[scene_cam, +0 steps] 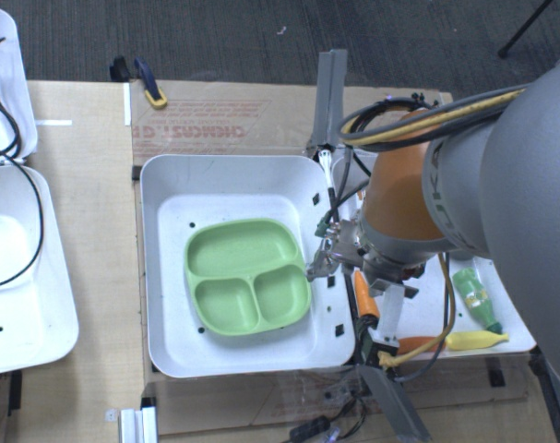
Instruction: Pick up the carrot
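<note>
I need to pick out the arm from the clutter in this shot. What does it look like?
The arm is a thick, rounded grey body with an orange band above the wrist. Black and yellow cables loop over it toward the darker metal claw.

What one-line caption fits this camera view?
Arm's gripper lowered over the carrot in the right bin, green divided plate in the left bin.

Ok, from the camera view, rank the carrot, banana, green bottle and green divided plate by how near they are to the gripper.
1. Carrot, right beside the gripper, in the right bin.
2. Green divided plate, in the left bin.
3. Green bottle and banana, far right; too close to call.
</note>
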Robot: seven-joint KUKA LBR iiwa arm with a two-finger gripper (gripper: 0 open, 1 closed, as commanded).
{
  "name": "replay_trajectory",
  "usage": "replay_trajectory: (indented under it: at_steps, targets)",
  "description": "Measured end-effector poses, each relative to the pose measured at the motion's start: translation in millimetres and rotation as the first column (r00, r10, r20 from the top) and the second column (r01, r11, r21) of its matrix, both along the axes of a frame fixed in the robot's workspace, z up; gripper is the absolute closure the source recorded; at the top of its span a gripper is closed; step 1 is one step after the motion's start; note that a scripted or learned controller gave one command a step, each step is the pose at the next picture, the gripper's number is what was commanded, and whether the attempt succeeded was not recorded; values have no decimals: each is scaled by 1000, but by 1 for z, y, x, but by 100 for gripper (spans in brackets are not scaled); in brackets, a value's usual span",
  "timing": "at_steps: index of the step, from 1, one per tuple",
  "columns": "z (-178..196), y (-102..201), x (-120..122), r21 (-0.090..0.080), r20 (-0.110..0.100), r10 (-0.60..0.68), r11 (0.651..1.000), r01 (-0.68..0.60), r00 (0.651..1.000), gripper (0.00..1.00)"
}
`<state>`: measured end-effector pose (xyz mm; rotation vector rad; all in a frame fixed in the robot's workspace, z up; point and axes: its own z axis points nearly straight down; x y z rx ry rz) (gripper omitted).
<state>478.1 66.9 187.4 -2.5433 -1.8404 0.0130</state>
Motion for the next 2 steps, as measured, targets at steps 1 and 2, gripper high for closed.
replay_trajectory:
  at_steps: [1, 2]
  targets:
    - [0, -72, 0, 3, 0, 248, 969, -248, 969, 0]
    - [0, -21, 0, 3, 0, 292, 957, -292, 957, 0]
